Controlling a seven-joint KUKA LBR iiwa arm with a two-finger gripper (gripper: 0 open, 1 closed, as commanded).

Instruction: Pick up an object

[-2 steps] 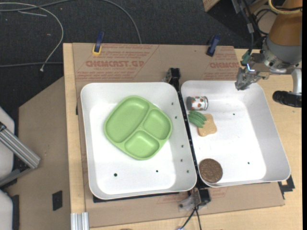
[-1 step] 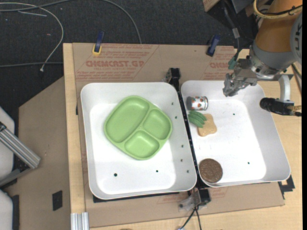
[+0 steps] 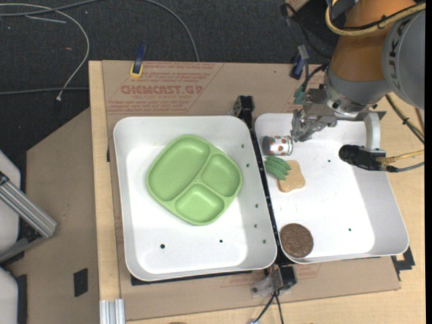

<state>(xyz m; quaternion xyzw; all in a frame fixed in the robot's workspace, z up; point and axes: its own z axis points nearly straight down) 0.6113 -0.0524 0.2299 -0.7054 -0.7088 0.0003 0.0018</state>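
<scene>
Jaws: opening cannot be told, nothing visibly held. The gripper [image 3: 302, 128] hovers just right of the small white-and-red can [image 3: 277, 144], which lies on its side, long axis left-right, in the right white bin [image 3: 378, 228].

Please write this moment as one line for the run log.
gripper: above right bin, near small white can | holding: nothing seen | green divided plate: left bin

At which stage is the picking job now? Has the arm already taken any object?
Nothing looks picked up yet. The gripper is low over the right bin, close beside the small can, so an approach seems in hand. The can, the green and tan toy and the brown disc lie in that bin; the green tray lies in the left bin. Grasping and lifting are left.
</scene>
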